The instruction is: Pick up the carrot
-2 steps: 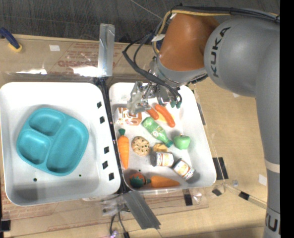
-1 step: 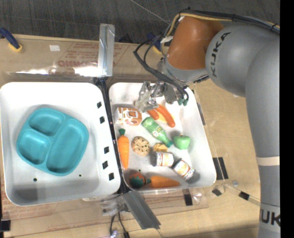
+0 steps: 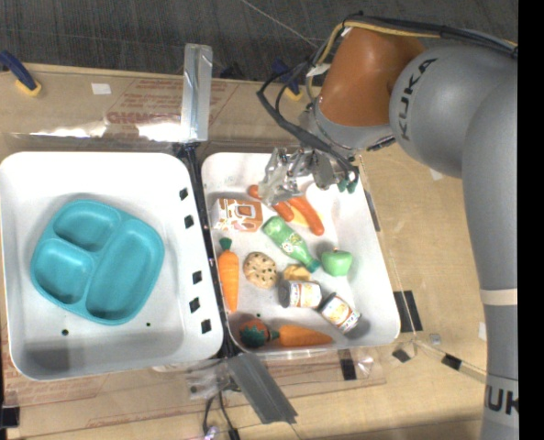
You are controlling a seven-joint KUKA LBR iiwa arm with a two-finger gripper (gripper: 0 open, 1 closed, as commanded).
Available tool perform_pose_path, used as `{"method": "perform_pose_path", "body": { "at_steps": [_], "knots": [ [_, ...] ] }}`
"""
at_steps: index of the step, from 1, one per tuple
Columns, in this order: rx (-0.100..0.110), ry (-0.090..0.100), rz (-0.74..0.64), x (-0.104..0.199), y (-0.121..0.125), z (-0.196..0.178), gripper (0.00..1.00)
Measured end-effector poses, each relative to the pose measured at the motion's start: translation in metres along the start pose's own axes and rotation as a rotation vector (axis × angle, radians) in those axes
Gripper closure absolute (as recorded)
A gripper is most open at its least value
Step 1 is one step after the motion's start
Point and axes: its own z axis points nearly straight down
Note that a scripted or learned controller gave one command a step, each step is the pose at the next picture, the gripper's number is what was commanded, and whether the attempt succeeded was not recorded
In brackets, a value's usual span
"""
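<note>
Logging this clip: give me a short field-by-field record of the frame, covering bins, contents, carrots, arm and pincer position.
left bin: holds a teal divided plate
right bin: holds the toy food
carrots: one upright by the left wall; one lying along the front wall; an orange piece under the pincer
other items: green bottle, cookie, green apple, two small jars
arm: reaches in from the right over the far end of the right bin
pincer: low over the bin's far end; no carrot seen between its fingers
task status: not yet done

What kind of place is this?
Probably a robotics lab test bench: a KUKA arm reaches over two white bins, one full of toy food such as a carrot, taped onto cardboard.
</note>
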Motion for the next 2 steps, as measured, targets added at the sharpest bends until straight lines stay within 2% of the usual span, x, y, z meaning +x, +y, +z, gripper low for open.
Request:
{"method": "perform_pose_path", "body": {
  "at_steps": [1, 2],
  "knots": [
    [0.0, 0.001, 0.007, 0.003, -0.028, -0.01, 1.0],
    [0.001, -0.001, -0.018, 0.007, -0.062, -0.004, 1.0]
  ]
}}
